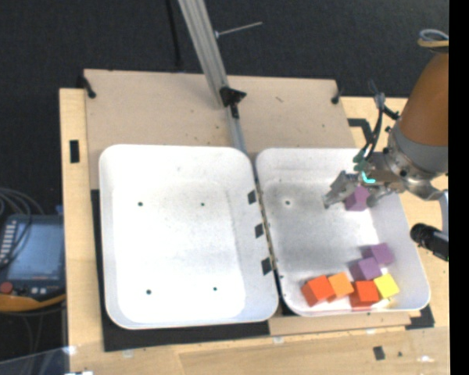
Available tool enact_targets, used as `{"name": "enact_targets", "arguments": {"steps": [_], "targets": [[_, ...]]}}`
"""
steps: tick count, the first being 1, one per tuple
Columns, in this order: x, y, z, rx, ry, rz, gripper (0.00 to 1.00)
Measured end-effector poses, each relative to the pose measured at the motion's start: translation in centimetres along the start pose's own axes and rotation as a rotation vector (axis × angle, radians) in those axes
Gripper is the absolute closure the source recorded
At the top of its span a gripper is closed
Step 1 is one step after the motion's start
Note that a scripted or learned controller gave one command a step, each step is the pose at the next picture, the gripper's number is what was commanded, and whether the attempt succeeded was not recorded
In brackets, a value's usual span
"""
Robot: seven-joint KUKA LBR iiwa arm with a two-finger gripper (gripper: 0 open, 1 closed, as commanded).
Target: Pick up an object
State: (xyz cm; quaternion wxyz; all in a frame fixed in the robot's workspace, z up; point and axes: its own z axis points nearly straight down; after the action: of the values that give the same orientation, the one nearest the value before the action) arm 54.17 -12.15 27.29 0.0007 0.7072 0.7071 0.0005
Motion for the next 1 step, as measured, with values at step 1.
{"name": "enact_targets", "arguments": {"steps": [1], "targets": [[-1.03,-0.16,4.68,0.004,-0.001,0.002,0.00]]}}
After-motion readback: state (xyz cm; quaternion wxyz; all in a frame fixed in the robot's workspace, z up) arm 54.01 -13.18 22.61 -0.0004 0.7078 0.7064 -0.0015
